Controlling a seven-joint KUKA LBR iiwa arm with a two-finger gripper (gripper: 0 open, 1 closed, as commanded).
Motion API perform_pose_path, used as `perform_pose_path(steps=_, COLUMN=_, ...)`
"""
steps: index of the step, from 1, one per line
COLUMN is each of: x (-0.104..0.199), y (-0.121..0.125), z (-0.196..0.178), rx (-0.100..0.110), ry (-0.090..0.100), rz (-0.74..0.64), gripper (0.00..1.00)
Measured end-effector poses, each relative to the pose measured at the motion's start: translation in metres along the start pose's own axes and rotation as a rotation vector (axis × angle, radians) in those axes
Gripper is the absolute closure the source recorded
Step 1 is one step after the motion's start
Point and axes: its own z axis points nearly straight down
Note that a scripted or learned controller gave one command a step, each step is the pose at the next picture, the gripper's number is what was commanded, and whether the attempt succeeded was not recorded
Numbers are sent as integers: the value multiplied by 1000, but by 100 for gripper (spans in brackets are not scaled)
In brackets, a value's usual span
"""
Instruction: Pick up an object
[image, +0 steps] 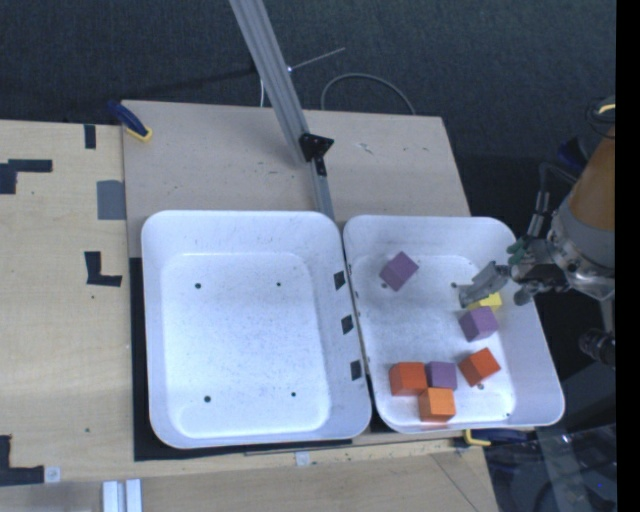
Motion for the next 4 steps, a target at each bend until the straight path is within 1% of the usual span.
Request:
perform_pose_path(steps=1, x=0, y=0, z=0, rx=0, ry=0, rz=0, gripper=0)
perform_pose_path(steps=2, x=7, y=7, z=52, rx=5, ry=0, rz=0, gripper=0)
perform_pose_path(steps=3, x=14, y=5, z=115, rx=7, ry=1, rz=1, gripper=0)
perform_pose_path(steps=4, x=15, y=3, z=170, rx=6, ry=1, rz=1, gripper=0)
